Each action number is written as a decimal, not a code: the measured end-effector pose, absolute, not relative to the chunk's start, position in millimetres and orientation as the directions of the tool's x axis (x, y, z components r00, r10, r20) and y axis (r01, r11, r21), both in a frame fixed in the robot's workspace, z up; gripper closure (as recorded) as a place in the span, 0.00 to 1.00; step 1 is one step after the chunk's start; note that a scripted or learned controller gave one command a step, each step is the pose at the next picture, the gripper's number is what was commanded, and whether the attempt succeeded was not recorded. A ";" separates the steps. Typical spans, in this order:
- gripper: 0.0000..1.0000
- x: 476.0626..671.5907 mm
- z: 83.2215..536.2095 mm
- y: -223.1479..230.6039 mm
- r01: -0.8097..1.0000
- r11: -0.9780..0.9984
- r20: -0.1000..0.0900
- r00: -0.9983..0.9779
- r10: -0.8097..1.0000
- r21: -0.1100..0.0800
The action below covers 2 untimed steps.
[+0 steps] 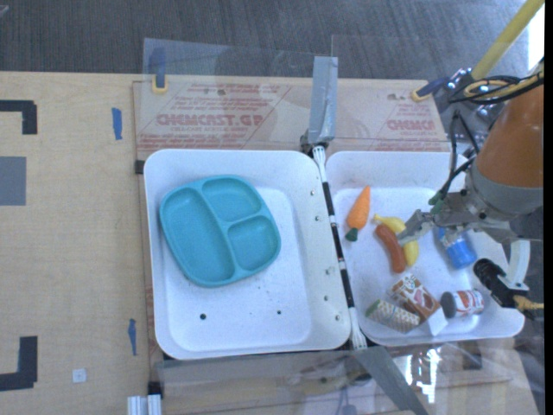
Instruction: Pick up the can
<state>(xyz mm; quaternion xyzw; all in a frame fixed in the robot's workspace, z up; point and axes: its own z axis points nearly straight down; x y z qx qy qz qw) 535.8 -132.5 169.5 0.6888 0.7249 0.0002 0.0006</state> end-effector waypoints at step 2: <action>0.00 480.4 95.3 -219.4 0.931 0.365 -0.001 -0.365 0.931 0.002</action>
